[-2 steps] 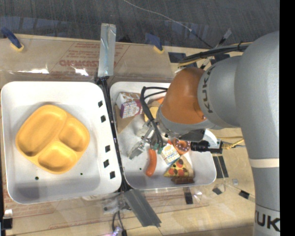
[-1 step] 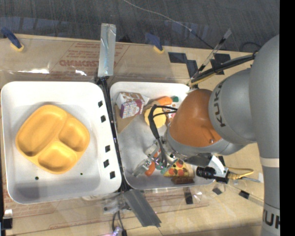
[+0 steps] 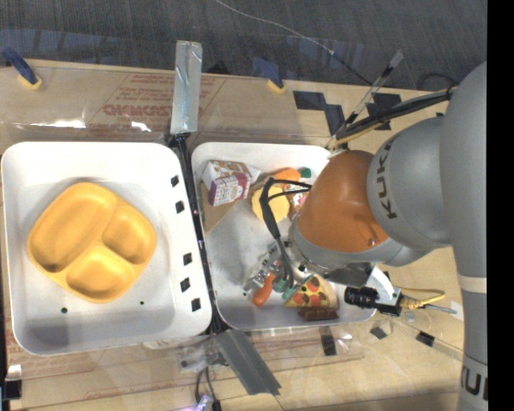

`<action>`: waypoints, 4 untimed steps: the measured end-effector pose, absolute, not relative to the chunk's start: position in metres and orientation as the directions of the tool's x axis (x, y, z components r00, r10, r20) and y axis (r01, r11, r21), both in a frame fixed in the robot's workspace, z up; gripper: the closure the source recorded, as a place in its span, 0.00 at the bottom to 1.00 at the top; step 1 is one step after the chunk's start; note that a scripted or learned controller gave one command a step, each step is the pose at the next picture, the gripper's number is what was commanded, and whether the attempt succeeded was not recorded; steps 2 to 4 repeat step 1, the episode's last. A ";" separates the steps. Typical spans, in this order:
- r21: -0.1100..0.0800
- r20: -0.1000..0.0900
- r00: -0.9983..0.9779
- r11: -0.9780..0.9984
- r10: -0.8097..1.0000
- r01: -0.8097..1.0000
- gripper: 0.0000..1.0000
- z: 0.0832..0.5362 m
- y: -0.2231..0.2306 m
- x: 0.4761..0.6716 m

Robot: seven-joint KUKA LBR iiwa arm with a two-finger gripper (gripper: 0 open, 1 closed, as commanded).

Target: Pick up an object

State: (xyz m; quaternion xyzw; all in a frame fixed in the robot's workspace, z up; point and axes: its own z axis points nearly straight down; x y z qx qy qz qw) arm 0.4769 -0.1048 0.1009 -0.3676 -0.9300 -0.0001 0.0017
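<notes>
Looking down on my counter (image 3: pixel 86 84), I see two shallow white bins side by side. The left bin (image 3: pixel 34 169) holds a yellow divided tray (image 3: pixel 92 240) with three rounded compartments, lying a little left of the bin's middle.

The right bin (image 3: pixel 231 315) is crowded. Near its far left corner stands a small carton (image 3: pixel 227 182) in purple and white. Just right of it I see part of an orange, rounded object (image 3: pixel 284 176), partly hidden by the arm. Near the bin's front edge lies a pizza slice toy (image 3: pixel 313 296) with coloured spots, and just left of it a small orange, carrot-like piece (image 3: pixel 263 294).

My arm (image 3: pixel 428 187) reaches in from the right, grey with its orange band (image 3: pixel 338 208) over the middle of the right bin. The tool (image 3: pixel 270 274) points down and to the left, among the objects near the bin's front, close beside the carrot-like piece and the pizza slice. It is small and cluttered in this view, and I cannot tell its state or whether it touches anything.
</notes>
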 end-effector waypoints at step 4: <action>0.007 -0.011 -0.791 0.791 0.612 0.612 1.00 0.225 -0.076 0.527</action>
